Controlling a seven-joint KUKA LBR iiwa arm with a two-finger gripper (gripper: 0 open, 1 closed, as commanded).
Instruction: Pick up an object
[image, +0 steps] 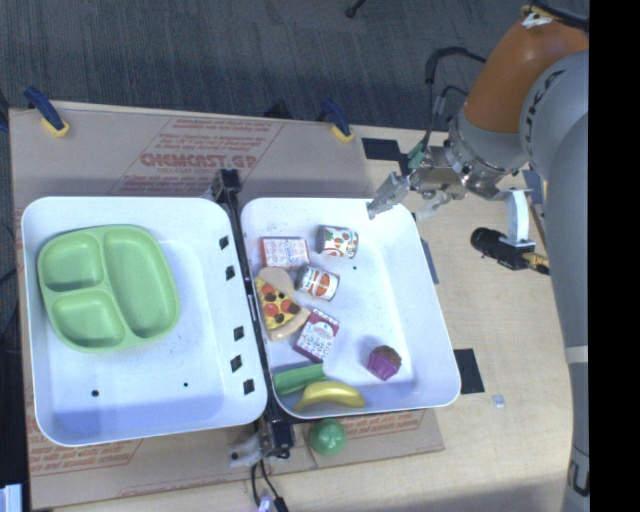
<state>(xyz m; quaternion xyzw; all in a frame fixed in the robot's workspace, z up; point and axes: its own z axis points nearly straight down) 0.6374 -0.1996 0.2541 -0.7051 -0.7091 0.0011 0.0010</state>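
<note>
Banana (331, 396), lower centre, looks light and slick, so we'd pinch mid-curve; gripper (392, 196) fingers spread, holding nothing.

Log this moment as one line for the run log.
gripper: over right bin top rim | holding: nothing | banana: in bin | green tray: left bin

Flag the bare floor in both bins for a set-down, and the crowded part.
Left bin: bare strip along the near edge and right side of the green tray. Right bin: bare along the right wall, between the can and purple piece. Crowded by the divider, from pizza slice to banana.
</note>
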